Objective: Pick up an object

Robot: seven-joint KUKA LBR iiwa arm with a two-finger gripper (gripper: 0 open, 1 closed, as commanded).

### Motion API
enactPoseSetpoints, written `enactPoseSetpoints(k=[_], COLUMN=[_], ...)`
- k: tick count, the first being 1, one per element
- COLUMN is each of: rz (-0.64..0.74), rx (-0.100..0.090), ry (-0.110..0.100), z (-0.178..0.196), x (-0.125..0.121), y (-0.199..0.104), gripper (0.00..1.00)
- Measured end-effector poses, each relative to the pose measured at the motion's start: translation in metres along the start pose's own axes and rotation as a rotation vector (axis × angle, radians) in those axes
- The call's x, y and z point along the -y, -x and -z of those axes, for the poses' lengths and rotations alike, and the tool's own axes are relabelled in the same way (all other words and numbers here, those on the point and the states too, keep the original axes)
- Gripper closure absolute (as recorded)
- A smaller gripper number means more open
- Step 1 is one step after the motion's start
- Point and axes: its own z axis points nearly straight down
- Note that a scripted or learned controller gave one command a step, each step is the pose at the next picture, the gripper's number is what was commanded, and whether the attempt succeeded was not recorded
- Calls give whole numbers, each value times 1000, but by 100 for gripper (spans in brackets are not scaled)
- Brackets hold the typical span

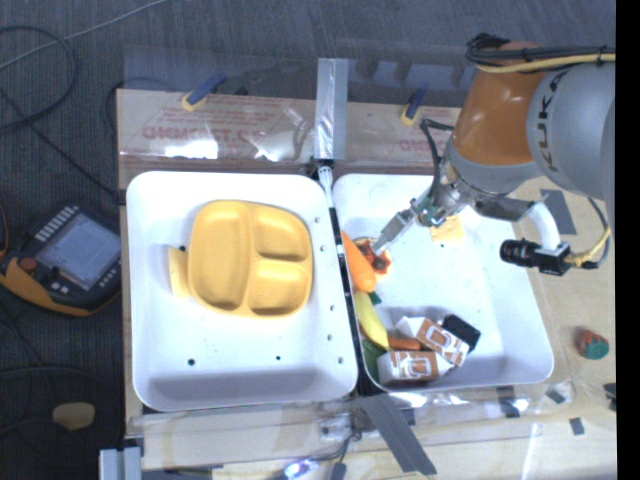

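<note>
Camera view: the gripper (383,240) reaches toward nine o'clock in the right bin (500,298), poised over an orange carrot (358,265); whether it grips, I cannot tell.

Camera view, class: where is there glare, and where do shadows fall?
Camera view: glare whitens the clear plastic sheet behind the two white bins; the yellow divided plastic tray casts a soft shadow on the left white bin; the image is mildly soft overall.

A yellow, sectioned plastic tray (249,258) is seen in the left white bin (150,368); the gripper (383,240) is positioned over an orange carrot-shaped toy (357,264) in the right white bin (520,348).
</note>
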Motion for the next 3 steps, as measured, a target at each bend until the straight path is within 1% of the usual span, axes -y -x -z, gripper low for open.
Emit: enactPoseSetpoints(k=[1, 2, 3], rz=[25, 26, -154], rx=[5, 0, -1], ry=[4, 7, 0], z=[-85, -77, 24], x=[20, 18, -46], y=[15, 13, -21], gripper=[0, 100, 100])
